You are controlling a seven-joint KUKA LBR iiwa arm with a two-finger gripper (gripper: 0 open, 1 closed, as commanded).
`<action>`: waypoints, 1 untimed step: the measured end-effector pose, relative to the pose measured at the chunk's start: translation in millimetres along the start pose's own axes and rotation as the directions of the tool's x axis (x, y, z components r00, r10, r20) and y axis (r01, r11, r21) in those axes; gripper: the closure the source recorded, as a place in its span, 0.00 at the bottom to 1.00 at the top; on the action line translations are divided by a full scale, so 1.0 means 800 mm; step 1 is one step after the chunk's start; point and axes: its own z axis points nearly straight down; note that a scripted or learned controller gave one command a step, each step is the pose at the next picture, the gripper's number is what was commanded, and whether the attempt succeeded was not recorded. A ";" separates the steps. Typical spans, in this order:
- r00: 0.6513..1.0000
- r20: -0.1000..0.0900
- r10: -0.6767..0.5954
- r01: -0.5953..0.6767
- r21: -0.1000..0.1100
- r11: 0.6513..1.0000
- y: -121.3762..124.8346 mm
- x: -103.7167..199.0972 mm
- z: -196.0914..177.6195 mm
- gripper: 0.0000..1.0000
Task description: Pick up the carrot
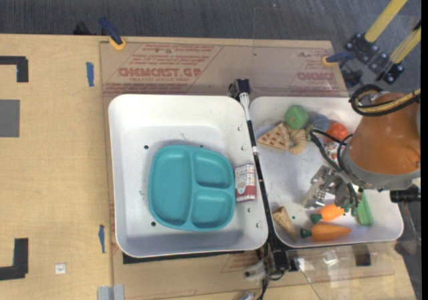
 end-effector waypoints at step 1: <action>0.929 -0.024 -0.370 0.370 0.000 0.929 -0.075 -0.021 -0.009 1.00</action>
